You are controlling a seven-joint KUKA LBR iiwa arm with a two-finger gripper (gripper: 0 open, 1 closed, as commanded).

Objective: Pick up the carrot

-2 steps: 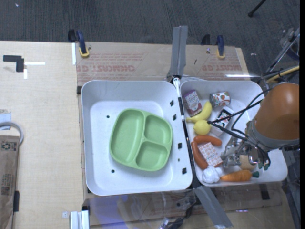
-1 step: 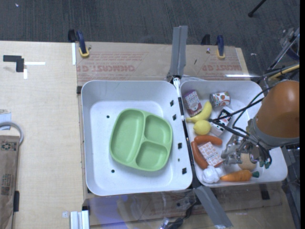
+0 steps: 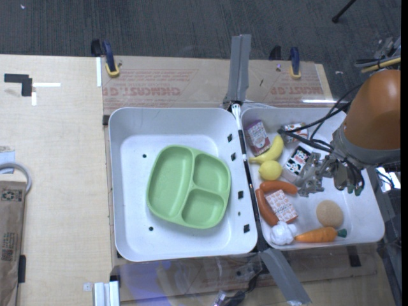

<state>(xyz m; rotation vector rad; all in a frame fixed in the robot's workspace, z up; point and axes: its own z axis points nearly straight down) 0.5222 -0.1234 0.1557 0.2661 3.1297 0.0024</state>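
2 shallow white bins sit side by side in the lower half of the frame. The left bin [image 3: 127, 234] holds a green divided plate [image 3: 189, 187] with 3 compartments, lying at its centre. The right bin [image 3: 366, 231] is crowded: a banana [image 3: 273, 150] and a lemon [image 3: 270, 169] near its upper left, a dark red packet [image 3: 257, 137] above them, 2 sausages [image 3: 271, 196] with a small red-and-white packet [image 3: 281, 206] lying over 1 of them, a white garlic bulb [image 3: 281, 233] at the lower edge, and a tan egg-shaped item [image 3: 329, 213] to the right. The carrot [image 3: 317, 236] lies along the bin's lower edge, between the garlic and the bin's right corner, just below the tan item.

The arm's orange band [image 3: 381, 110] is cut off by the frame's right edge. The gripper [image 3: 310, 182] hangs over the middle of the right bin amid cables; its metal parts blur together, so I cannot tell whether it is open or closed. It is apart from the carrot.
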